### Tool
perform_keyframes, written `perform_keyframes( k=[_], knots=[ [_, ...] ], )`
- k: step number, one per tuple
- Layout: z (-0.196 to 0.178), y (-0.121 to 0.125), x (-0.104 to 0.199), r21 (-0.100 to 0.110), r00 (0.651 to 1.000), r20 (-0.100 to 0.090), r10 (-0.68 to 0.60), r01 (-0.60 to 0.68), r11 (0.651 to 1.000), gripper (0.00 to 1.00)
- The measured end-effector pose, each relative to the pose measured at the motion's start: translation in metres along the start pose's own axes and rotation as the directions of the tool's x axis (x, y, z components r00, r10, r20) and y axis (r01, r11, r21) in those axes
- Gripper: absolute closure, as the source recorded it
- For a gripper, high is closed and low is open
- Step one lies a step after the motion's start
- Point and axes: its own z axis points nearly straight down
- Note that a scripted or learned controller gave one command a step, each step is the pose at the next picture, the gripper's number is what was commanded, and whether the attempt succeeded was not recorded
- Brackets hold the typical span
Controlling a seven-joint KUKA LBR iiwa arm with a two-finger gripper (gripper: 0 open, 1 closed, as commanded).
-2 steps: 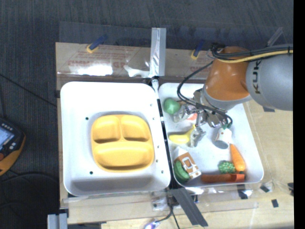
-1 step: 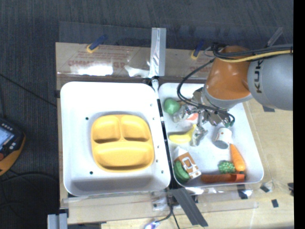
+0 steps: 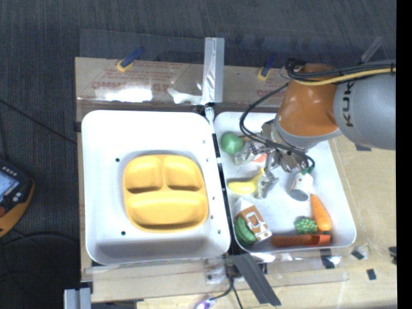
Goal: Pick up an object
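A grey robot arm with an orange band is reaching in from the right and hanging low over the right bin, one of two shallow white bins sitting side by side. Its gripper is pointing down among a scatter of toy foods, just beside a yellow banana, with a green round fruit near the bin's upper left and a carrot well to the lower right. How far the pincer is spread, and whether it is gripping anything, cannot be told from this angle. Judging by the pose, the arm is working at the grasping step, so the next move is calling for closing on the banana and lifting straight up. The left bin is holding a yellow divided tray. The letters "KU" are showing on the arm's grey casing; the small printed box is too blurred to read.
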Motion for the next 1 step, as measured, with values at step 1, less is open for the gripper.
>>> perform_keyframes(
  k=[1],
  knots=[
    [-0.0005, 0.0046, 0.0072, 0.0, 1.0, 0.003, 0.018, -0.018, 1.0, 0.0]
  ],
)
